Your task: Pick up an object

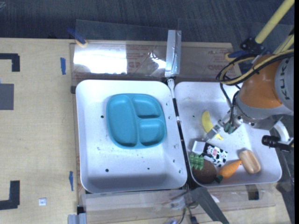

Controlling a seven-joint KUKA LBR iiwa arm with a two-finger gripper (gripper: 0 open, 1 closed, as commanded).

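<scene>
You are looking down on two white bins set side by side on the bench. The left bin [88,139] holds one thing: a blue divided plate [136,120] with three compartments, lying flat near the bin's middle.

The right bin [187,94] holds the pickable things. A yellow banana [206,121] lies near the bin's centre, roughly upright in the view. Toward the near edge you will find a cluster: a small white card [198,147], a black-and-white cow toy [216,155] just beside it, a green piece [196,161] touching a brown round thing [204,171], an orange carrot [230,169] lying at a slant, and a tan bread roll [249,161] to the carrot's right.

The arm [261,90] reaches in from the right, its orange band above the right bin's far side. The gripper [217,131] sits low over the right bin, just to the right of the banana's lower end and above the card. Its jaws cannot be judged from this view; nothing is visibly between them.
</scene>
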